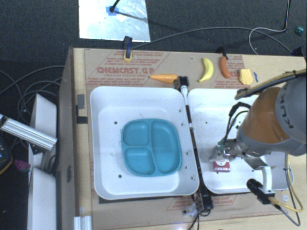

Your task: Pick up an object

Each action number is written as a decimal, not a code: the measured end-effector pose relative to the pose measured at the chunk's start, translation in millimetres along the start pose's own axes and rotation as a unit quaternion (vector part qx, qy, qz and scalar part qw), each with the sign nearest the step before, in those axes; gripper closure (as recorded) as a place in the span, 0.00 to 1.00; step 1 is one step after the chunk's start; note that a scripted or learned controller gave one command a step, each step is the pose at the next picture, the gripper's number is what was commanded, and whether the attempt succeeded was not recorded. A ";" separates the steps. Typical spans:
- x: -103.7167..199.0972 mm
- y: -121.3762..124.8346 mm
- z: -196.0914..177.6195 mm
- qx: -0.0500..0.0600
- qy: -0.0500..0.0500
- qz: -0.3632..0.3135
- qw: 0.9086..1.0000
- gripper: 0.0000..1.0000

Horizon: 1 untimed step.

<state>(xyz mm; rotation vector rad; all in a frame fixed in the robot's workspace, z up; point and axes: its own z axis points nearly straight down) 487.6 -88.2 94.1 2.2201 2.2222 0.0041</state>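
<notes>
Small red-and-white packet (221, 166) is what you want to watch: it lies flat on the floor of the right-hand shallow white bin (211, 110), near that bin's front wall and toward its left side.

Working left to right from that packet as your landmark: well to its left, in the left-hand shallow white bin (106, 110), sits a blue plastic plate with three compartments (151, 146). Between the two bins, just left of the packet, runs the dark divider rail (190, 133).

Directly above the packet, and seemingly touching its upper edge, you see the two-finger gripper (223, 152), reaching in from the packet's right on the grey arm with its orange band (263, 119). From this angle the wrist hides the fingertips, so you cannot tell how wide the jaws stand or whether they have hold of anything; nothing is clearly seen between them.

The relation your next move turns on, as a judgement: the packet lies just on the near side of the gripper, toward the front wall, not squarely under it. Its long axis looks to run roughly left-right, though it is too small to be sure. You would likely need a slight shift toward the front wall before closing.
</notes>
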 end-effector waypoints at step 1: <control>45.0 52.6 -90.8 -0.001 0.000 -0.002 1.000 1.00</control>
